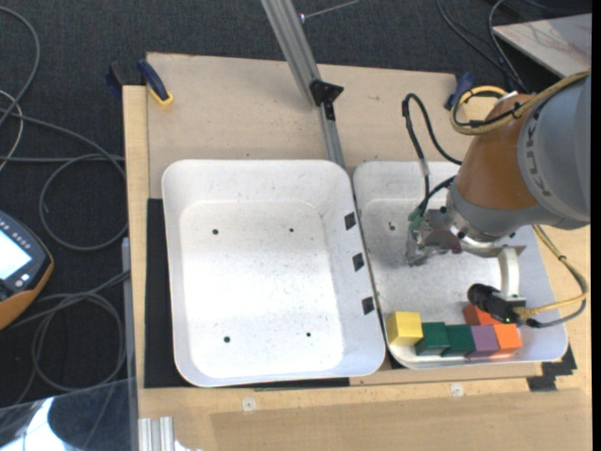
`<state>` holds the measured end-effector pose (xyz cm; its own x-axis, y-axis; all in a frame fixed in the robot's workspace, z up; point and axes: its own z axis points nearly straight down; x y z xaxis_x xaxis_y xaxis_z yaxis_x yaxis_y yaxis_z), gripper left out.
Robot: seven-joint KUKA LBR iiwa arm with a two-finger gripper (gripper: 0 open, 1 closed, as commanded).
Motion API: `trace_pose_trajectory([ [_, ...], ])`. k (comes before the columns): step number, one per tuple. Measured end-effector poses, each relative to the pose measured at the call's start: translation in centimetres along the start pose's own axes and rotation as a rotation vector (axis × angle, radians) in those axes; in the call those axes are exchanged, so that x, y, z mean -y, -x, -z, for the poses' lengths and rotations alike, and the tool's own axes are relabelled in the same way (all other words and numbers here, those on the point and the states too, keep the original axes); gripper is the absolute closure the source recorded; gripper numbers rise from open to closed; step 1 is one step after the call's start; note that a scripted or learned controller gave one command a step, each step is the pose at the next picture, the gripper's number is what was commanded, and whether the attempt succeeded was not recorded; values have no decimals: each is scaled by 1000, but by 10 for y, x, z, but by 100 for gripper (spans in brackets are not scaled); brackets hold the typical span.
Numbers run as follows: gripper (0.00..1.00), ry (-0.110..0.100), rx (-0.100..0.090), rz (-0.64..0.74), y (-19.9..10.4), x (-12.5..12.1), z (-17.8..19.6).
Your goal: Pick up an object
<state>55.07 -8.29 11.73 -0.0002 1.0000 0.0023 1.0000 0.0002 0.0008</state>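
Note:
Several coloured blocks lie in a row along the near edge of the right bin: a yellow block, a green block, a darker green block, a purple block and an orange block. A red block sits just behind them. My gripper hangs low over the bare floor of the right bin, left of its middle. It is well behind the yellow block and apart from every block.
The left bin lies beside the right one, their rims meeting along a ridge. A grey metal pole slants in from the top. A black cable loops behind the wrist. A small black part hangs by the red block.

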Motion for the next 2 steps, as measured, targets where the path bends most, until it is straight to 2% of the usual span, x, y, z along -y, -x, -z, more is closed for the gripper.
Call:
trace_pose_trajectory([
  [2, 100, 7, 3, 2, -2, -8, 118],
])
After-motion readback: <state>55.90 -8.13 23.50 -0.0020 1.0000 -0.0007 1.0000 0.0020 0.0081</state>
